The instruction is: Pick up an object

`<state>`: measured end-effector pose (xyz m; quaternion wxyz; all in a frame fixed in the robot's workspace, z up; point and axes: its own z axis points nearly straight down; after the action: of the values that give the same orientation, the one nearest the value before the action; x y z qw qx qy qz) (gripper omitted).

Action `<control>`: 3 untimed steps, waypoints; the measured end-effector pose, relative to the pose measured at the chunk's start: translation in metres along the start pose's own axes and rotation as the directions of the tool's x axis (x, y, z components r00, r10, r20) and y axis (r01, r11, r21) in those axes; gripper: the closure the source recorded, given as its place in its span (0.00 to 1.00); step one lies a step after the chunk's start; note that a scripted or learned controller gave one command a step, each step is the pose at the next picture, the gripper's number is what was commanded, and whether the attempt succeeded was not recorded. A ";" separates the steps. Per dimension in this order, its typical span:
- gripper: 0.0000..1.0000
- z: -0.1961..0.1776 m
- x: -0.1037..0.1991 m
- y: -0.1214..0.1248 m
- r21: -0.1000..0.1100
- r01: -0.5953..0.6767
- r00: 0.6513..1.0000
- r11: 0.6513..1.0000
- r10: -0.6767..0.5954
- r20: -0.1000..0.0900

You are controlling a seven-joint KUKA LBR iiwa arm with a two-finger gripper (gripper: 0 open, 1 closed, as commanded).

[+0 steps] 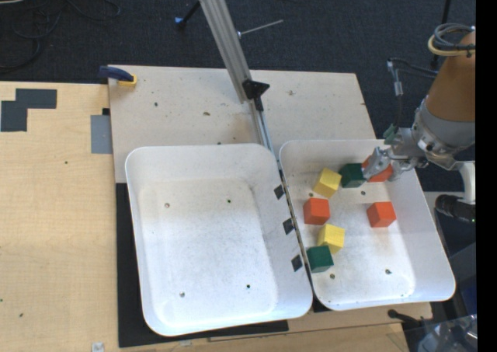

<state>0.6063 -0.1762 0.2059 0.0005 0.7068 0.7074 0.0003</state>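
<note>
red block [381, 173] | right bin [435, 265], far edge | hand [378, 165] at it, grip state cannot tell | step: grasping | next: lift straight up, check hold

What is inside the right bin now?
Right bin: two yellow cubes, two green, two orange. Gripper covers something reddish.

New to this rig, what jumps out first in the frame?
The cluster of coloured blocks in the right bin: two yellow, two orange-red, two green. Next, the gripper at that bin's far edge, low beside the upper green block, with something red-orange at its tip. The left bin beside it contrasts as plain white.
</note>
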 end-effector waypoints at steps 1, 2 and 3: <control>1.00 0.005 0.046 -0.019 0.007 0.003 1.000 1.000 -0.003 -0.003; 1.00 0.011 0.095 -0.028 0.008 0.003 1.000 1.000 -0.003 -0.004; 1.00 0.013 0.143 -0.034 0.008 0.003 1.000 1.000 -0.003 -0.003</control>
<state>0.5723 -0.0327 0.1929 -0.0033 0.7058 0.7084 -0.0012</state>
